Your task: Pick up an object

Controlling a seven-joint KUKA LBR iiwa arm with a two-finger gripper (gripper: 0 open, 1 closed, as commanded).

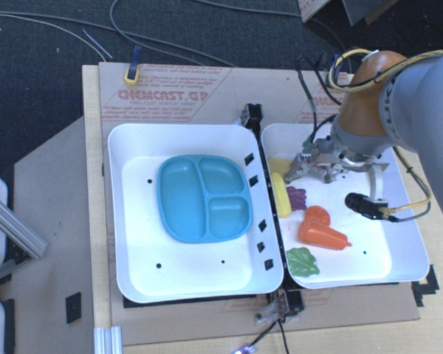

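The green leafy toy (301, 261) lies nearest, at the right bin's (399, 264) front edge, below the pincer (321, 169); just beyond it sits the orange carrot-like piece (321, 229), likely light, stiff, smooth plastic, best gripped across its thick middle. Farther up, the purple piece (296, 197) and yellow piece (280, 192) lie beside the pincer; I cannot tell whether it is apart or together, since the wrist hides it.

Blocked sightlines over the right bin

My gripper (315, 167) fingertips I can't make out; the arm (421, 102) runs off the right edge, covering that bin's (406, 260) far corner.
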